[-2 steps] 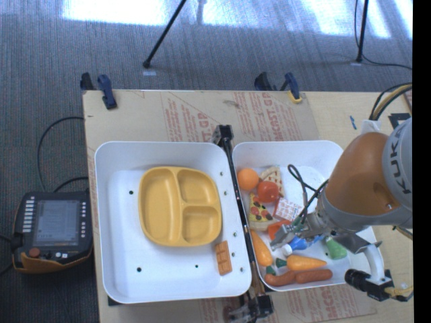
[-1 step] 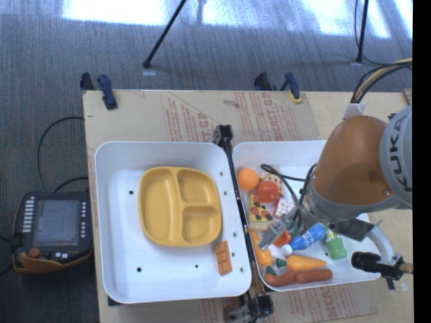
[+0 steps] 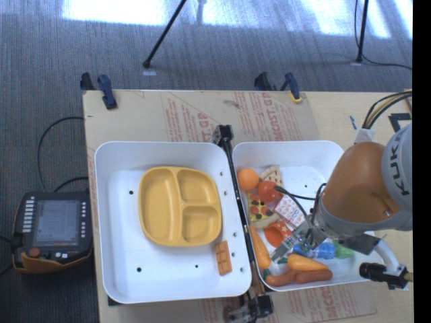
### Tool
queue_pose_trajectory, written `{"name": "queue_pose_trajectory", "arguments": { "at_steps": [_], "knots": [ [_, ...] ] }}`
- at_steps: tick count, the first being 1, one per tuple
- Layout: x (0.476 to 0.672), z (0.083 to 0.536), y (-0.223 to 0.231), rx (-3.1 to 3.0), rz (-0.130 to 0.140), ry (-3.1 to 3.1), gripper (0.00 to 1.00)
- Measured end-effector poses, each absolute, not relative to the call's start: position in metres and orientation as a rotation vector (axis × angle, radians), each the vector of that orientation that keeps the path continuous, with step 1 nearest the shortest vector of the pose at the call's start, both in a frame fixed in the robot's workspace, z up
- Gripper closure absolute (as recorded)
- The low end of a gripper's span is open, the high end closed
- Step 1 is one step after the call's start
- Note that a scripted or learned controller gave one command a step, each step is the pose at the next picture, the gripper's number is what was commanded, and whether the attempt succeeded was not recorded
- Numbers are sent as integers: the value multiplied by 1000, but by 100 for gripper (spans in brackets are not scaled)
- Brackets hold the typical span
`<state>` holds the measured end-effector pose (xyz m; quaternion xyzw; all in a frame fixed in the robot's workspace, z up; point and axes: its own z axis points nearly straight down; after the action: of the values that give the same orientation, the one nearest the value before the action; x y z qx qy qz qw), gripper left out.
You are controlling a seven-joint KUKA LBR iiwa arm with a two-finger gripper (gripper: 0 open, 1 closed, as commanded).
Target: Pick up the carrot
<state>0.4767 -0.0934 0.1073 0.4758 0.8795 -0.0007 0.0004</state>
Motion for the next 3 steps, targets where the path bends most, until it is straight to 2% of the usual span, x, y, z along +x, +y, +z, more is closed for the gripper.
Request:
{"name": "queue_pose_trajectory", "arguments": {
  "at_steps": [1, 2, 3],
  "knots": [
    [481, 92, -97, 1128, -5, 2906, 0],
    [478, 100, -94, 1138, 0, 2919, 100],
    [478, 100, -94, 1139, 0, 2919, 0]
  ]
}}
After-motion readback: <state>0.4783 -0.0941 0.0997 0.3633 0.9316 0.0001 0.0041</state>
